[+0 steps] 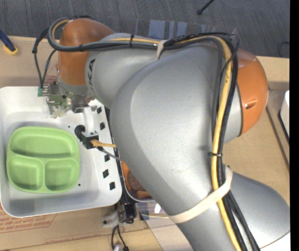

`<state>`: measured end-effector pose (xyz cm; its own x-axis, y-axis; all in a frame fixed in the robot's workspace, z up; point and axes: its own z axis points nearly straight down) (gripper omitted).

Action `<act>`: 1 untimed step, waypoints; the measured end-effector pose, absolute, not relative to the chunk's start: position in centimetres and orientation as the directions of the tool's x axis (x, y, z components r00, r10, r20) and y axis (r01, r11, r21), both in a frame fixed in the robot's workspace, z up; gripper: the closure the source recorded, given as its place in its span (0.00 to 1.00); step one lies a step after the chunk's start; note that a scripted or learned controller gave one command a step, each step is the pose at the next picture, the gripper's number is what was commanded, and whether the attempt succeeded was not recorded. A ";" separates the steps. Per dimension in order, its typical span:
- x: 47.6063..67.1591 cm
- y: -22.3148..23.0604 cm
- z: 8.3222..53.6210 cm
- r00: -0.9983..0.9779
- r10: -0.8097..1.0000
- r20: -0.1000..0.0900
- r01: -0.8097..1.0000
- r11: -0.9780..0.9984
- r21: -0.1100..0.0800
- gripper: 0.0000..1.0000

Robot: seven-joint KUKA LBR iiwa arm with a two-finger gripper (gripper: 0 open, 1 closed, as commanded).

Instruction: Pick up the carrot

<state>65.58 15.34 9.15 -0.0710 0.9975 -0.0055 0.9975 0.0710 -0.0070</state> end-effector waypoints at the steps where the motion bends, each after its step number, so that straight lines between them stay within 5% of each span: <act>1: 64.0 17.4 18.8 -0.278 0.961 -0.003 0.961 0.278 0.000 1.00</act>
